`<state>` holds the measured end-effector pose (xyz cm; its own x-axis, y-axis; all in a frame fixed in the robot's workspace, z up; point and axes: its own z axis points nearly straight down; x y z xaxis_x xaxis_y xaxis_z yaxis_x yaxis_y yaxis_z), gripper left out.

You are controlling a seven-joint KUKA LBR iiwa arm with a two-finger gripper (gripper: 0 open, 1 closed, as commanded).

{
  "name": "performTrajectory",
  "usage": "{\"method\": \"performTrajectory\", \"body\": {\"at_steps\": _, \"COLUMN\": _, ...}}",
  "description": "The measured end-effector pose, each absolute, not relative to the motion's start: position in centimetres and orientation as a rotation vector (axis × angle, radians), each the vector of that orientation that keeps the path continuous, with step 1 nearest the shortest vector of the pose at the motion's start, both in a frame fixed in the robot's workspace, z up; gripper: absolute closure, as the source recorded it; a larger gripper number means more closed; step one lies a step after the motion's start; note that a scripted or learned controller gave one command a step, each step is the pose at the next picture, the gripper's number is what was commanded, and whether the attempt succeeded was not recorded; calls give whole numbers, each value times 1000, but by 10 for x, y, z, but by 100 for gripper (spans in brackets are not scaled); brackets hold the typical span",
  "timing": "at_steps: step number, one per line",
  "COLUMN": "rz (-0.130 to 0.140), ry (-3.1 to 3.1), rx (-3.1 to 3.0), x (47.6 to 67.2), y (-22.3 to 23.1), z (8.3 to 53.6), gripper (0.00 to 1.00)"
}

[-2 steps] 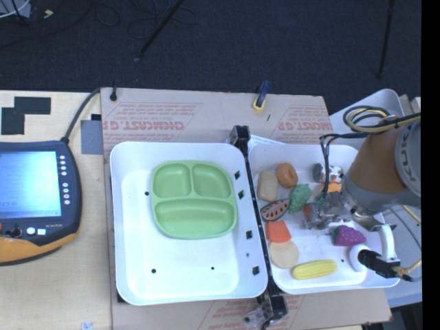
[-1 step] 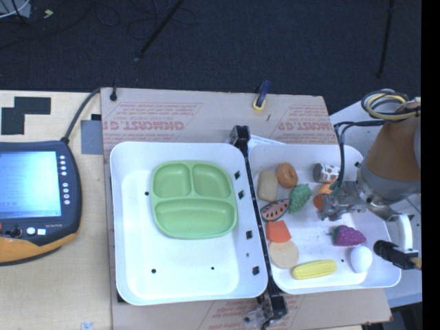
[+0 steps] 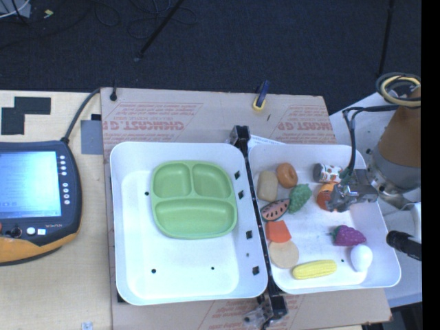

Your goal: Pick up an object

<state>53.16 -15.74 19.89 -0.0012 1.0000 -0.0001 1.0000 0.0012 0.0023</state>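
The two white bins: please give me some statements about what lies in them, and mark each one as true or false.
1. The green divided plate lies in the left bin. True.
2. The yellow corn cob lies near the front edge of the right bin. True.
3. The purple grapes lie on the green plate. False: they lie in the right bin, just behind the white egg.
4. The gripper is above the left bin. False: it is over the right bin, next to an orange object.
5. The watermelon slice lies beside the green leafy vegetable. True.
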Motion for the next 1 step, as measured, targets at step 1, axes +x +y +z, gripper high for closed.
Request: {"method": "performTrajectory", "body": {"at_steps": 1, "rz": 1, "ry": 2222, "rx": 2220, "x": 532, "y": -158, "z": 229, "gripper": 100}}
